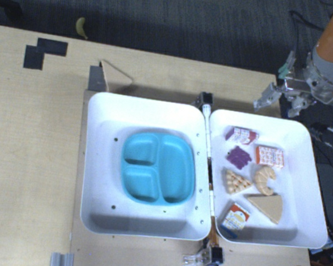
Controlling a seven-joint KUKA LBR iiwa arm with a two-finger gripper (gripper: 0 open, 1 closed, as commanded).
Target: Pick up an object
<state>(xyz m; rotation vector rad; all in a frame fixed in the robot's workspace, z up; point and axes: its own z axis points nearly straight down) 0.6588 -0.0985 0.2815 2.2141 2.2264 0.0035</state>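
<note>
Fingers (pixel 284 100) hover beyond toy croissant (pixel 264 179).

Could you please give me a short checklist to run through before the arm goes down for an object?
1. Gripper free of any load: ok; nothing sits between the fingers, and it hangs beyond the far rim of the right white bin.
2. Fingers spread: ok, they look open.
3. Targets present: ok; the purple grape cluster, red-and-white square packet and tan croissant lie in the right bin.
4. Room around a target: not ok for the croissant, which is crowded by the packet and the beige wedge slice; ok for the grape cluster.
5. Blue three-compartment tray out of the path: ok; it sits in the left bin.
</note>
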